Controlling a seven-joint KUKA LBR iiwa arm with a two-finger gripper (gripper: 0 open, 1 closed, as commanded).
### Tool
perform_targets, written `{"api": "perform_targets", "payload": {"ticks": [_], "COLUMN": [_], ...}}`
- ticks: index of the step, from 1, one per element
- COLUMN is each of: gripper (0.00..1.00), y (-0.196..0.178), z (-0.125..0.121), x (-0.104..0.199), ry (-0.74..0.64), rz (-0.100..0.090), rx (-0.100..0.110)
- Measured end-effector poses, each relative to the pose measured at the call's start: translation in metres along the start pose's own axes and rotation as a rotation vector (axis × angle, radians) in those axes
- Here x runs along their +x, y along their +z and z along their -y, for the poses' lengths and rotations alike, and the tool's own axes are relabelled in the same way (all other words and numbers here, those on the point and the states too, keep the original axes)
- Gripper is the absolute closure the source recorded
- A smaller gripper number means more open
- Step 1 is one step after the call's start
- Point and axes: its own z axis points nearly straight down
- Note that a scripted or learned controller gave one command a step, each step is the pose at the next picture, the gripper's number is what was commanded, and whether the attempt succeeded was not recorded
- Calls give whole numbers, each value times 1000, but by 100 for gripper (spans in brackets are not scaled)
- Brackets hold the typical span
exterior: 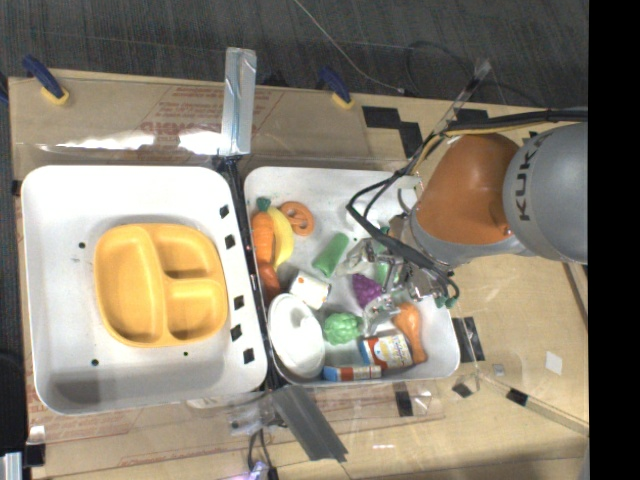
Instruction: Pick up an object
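My gripper hangs low over the crowded right bin, just beside a purple toy, and I cannot tell how wide it stands or whether it has anything. Things here touch, so I could nudge the orange piece at four o'clock or trap two at once. At nine o'clock sits a white cup; the left bin holds a yellow divided tray.
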Motion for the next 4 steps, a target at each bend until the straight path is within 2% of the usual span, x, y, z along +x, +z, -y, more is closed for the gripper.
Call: {"api": "perform_targets", "payload": {"ticks": [1,2,3,4], "gripper": [0,100,100,0], "y": [21,14,-126,-123], "z": [-31,-33,-80,-79], "x": [34,32,-21,-19], "ry": [44,37,206,207], "rz": [-3,-4,4,-2], "rx": [-3,-4,-1,-1]}}
